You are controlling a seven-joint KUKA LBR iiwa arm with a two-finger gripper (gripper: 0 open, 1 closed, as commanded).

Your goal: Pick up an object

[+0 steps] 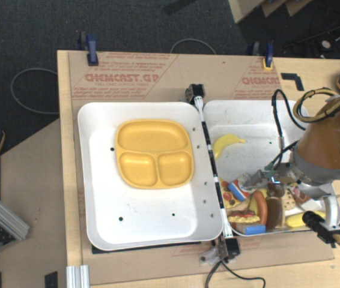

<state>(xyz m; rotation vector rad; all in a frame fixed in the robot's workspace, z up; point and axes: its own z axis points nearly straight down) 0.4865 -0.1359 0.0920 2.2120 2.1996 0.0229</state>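
Camera view: gripper positioned low in the right bin, over the toy food pile.
Finger state cannot be determined; nothing visibly grasped; the pile lies in the right bin's near portion, directly at the gripper; a yellow banana lies apart, toward the bin's far-left area; a yellow divided plate sits in the left bin, beside the right bin.

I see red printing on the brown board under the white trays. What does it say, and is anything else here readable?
"CHEMCAST GP": red print on the brown board, above the left bin; the last letters are blurry.
The same red print repeats on the board above the right bin, partly readable.
Smaller red lines beside both prints: too small to read.
Nothing readable elsewhere.
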